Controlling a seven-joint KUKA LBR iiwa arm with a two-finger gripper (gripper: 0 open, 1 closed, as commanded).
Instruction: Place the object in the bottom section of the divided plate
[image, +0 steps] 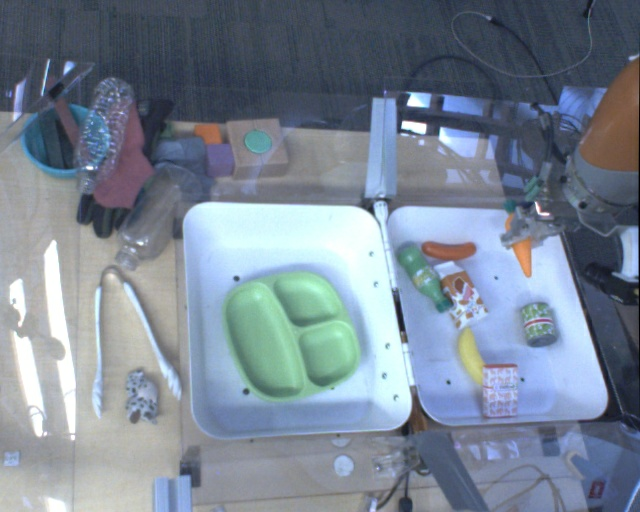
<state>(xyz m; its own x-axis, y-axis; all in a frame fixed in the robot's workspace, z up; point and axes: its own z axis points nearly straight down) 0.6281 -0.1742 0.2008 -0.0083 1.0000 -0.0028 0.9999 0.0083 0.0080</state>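
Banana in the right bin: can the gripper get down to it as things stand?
Probably yes. The banana lies uncovered, with gaps to the carton and the patterned box. The gripper sits by the carrot.

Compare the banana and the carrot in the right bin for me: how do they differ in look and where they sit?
The banana is yellow and gently curved; the carrot is orange and tapers to a point. The banana lies low in the right bin, beside the patterned box; the carrot sits high up, right by the gripper. The banana looks larger. Both are small, elongated toy foods.
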